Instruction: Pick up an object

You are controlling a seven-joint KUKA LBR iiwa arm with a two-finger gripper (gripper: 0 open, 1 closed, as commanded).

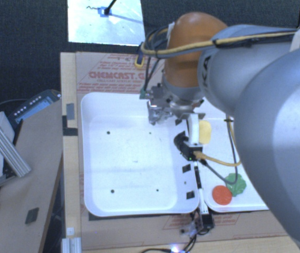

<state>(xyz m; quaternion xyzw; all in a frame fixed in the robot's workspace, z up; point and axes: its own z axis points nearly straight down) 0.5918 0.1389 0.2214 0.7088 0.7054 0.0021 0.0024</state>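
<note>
The claw [163, 112] hangs over the left bin's [102, 194] far edge, grip state unclear; the yellow object [205, 133] lies just right.

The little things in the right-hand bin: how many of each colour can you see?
Yellow: 1, the yellow piece beside the arm
Orange-red: 1, the orange-red round piece
Green: 1, the green piece
Total: 3 visible; the arm hides part of that bin.

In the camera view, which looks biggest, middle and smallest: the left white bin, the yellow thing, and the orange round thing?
1. Left white bin, by far the largest.
2. Yellow thing and orange round thing look about alike. The arm hides part of the yellow one, so I won't rank them.
</note>
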